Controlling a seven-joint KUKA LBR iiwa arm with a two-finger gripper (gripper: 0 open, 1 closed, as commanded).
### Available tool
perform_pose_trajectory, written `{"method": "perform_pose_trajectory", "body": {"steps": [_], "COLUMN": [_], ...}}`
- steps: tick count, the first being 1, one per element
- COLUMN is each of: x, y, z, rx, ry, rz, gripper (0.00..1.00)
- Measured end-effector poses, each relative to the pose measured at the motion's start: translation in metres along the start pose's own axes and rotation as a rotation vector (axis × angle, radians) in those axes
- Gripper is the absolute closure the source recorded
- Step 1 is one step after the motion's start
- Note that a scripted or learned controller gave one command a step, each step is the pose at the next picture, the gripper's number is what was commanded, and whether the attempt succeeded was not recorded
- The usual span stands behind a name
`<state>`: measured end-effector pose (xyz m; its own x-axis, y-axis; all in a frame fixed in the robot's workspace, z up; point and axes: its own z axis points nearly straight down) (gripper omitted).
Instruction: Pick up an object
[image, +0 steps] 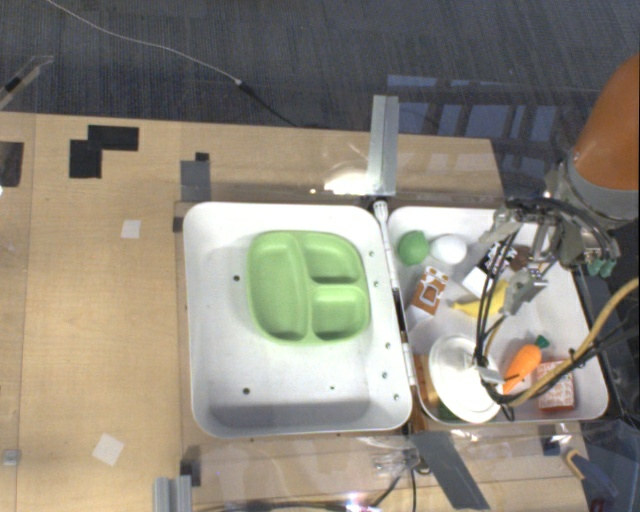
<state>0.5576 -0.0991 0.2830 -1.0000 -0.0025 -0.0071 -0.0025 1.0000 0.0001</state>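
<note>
The hand (520, 262) is seen at about three o'clock in the camera view, hovering over the upper part of the right bin (592, 400). Whether it is released or clenched cannot be told; it is tangled up with cables and dark metal parts. The arm (610, 140) is cut off at the frame's right edge, its orange band half shown.

Below the hand a yellow object (482, 306) is partly covered, and its shape is hard to make out. Toward ten o'clock from the hand, one green ball (411, 247) and one white ball (449, 248) are lying side by side, with one small brown-and-white box (430, 291) just beneath them. At six o'clock one white bowl (460, 376) is crossed by a cable; beside it one carrot (522, 366) and one reddish block (555, 388) are found.

Two bins are counted on the desk (90, 330). In the left bin (215, 400) one green divided tray (306, 285) is lying alone.
</note>
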Motion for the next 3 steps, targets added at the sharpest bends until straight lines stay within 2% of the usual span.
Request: {"method": "perform_pose_trajectory", "body": {"steps": [1,2,3], "x": [0.044,0.058,-0.039], "y": [-0.021,-0.053,-0.038], "z": [0.084,0.181,0.194], "rx": [0.000,0.006,0.002], "ry": [0.004,-0.027,-0.009], "rz": [0.109,0.241,-0.041], "gripper": [0.00,0.00,0.00]}}
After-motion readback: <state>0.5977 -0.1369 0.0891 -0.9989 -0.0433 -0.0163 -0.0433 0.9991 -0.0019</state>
